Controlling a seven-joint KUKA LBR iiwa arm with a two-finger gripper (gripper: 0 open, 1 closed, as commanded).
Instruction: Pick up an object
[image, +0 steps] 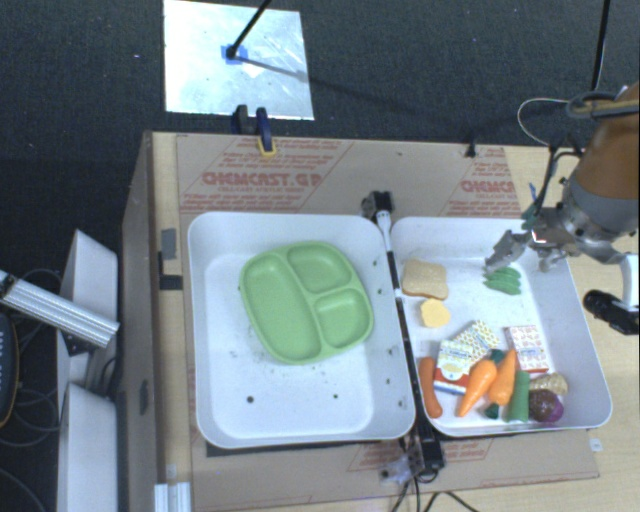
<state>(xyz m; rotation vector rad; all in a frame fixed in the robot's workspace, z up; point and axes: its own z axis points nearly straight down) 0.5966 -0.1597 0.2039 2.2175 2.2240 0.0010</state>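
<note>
Gripper (512, 249) hovered over green toy (505, 281) in right bin (590, 335), approach step; fingers' spread could not be told. Next move called for descent and closing.

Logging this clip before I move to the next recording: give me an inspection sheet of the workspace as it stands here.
Surface: bench lined with printed cardboard, bearing left bin and right bin side by side.
Job's things: right bin holds bread slice, yellow piece, green item, carrot, patterned packets, more toy food in the near corner.
Clutter: green divided plate in the left bin.
Grippers: gripper low over the green item; nothing seen between its fingers.
Cables: cable loops by the arm's wrist.
Surroundings: shiny sheet on dark floor; clamps on the bench's far edge.
</note>
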